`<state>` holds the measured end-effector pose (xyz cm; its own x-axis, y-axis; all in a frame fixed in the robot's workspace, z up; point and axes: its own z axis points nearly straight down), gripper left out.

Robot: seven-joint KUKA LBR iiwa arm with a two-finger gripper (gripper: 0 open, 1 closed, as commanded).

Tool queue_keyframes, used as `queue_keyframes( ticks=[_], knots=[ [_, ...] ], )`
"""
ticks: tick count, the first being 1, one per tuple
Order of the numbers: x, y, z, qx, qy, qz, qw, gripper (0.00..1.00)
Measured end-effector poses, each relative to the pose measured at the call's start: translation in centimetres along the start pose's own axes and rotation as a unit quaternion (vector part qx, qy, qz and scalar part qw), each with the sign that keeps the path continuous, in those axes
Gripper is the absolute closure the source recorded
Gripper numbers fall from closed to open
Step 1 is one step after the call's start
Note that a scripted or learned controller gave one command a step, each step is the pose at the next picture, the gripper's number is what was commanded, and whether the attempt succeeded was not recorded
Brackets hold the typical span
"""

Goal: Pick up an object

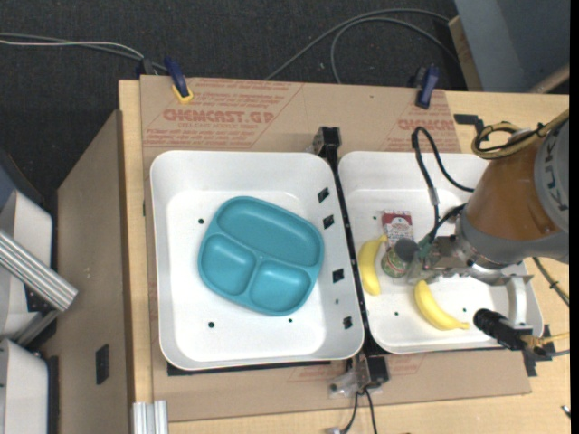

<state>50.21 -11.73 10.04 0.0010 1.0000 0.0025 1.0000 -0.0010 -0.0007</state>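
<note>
Yellow bananas, two (369, 267) (438, 306), flank the gripper (412, 253), its grip unreadable, beside one small can (394, 259).

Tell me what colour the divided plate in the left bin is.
Teal blue plate, seen in the camera view.

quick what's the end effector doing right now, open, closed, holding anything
End effector: cannot be told whether open or closed. It sits low in the right bin, right against a small jar between two bananas; no grasp visible.

Arm (520, 206) cut off at right edge; jar (395, 259) label too small to read.
</note>
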Motion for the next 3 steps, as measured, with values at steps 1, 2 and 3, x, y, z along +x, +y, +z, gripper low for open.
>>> queue_keyframes(
  ticks=[1, 2, 3],
  knots=[
    [0.0, -0.3, -4.3, -0.002, -0.001, -0.001, 1.0, 1.0],
    [-0.2, -0.7, -10.6, -0.003, -0.002, -0.001, 1.0, 1.0],
    [-0.2, -0.5, -15.4, -0.004, -0.002, -0.001, 1.0, 1.0]
  ],
)
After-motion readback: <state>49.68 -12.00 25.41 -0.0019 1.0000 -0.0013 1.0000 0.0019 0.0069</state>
